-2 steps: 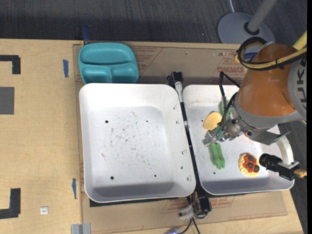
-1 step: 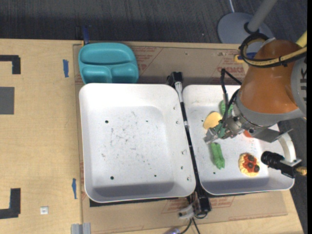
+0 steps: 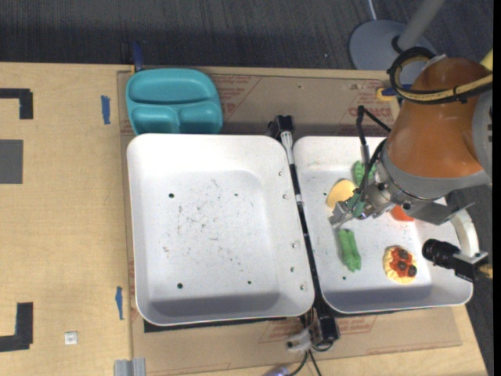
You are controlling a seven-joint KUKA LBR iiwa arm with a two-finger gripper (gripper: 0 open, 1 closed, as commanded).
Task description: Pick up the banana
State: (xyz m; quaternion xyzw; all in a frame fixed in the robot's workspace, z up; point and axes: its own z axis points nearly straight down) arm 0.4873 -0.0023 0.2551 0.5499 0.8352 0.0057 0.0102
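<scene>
The banana (image 3: 339,191), a small yellow piece, lies in the right bin (image 3: 438,296) near its upper left part. My gripper (image 3: 349,209) hangs low over the bin, just below and right of the banana and touching or nearly touching its lower edge. The grey wrist and orange-banded arm (image 3: 438,124) cover the bin's right upper part and hide the gripper's top.
A green pod-shaped toy (image 3: 349,250) lies below the gripper, and another green piece (image 3: 358,171) sits above it. A round pizza-like toy (image 3: 400,264) and a red piece (image 3: 403,215) lie to the right. The left bin (image 3: 211,225) adjoins; a teal divided tray (image 3: 174,100) stands behind it.
</scene>
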